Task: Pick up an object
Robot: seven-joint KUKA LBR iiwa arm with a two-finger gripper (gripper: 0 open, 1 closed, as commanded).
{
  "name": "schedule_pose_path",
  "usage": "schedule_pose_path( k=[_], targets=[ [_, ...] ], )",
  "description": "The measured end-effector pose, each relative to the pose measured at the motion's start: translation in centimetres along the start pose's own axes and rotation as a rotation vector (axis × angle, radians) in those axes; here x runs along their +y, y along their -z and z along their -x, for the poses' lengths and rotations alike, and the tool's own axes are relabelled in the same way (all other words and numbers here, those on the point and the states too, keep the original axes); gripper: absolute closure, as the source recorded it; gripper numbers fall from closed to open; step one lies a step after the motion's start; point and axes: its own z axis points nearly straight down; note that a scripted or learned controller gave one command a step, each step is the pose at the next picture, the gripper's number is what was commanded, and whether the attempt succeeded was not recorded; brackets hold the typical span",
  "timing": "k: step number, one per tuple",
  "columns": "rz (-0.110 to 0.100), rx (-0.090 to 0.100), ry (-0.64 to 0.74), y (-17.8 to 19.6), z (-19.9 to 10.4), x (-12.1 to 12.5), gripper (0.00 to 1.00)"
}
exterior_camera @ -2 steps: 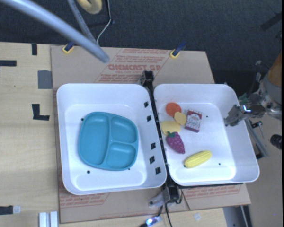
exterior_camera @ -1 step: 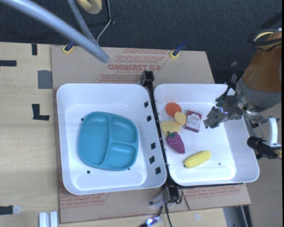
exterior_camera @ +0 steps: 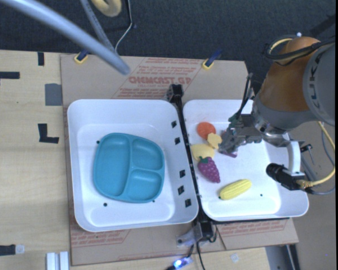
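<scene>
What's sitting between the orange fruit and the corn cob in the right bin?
In the camera view, purple grapes lie between the orange fruit and corn cob, with a yellow piece just above them.

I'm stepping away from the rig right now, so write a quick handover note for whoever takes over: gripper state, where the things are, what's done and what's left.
Gripper: low in the right bin, close beside the toy food; no object visibly held.
Right bin: orange-red fruit near the divider, yellow piece below it, purple grapes, corn cob lying apart toward the near edge.
Left bin: blue divided plate.
Done: arm brought down to the cluster.
Left: get a confirmed grasp on one object and lift it.
</scene>
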Motion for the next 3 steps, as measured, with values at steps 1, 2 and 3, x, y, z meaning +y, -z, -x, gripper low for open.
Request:
schedule_pose_path(
  k=[1, 2, 3],
  targets=[
    [-0.001, -0.001, -0.003, -0.5, -5.0, -0.3, 1.0],
    [-0.001, -0.001, -0.001, -1.5, -10.1, 1.3, 1.0],
    [0.001, 0.0, 0.0, 0.0, -15.7, 2.1, 1.0]
  ],
)
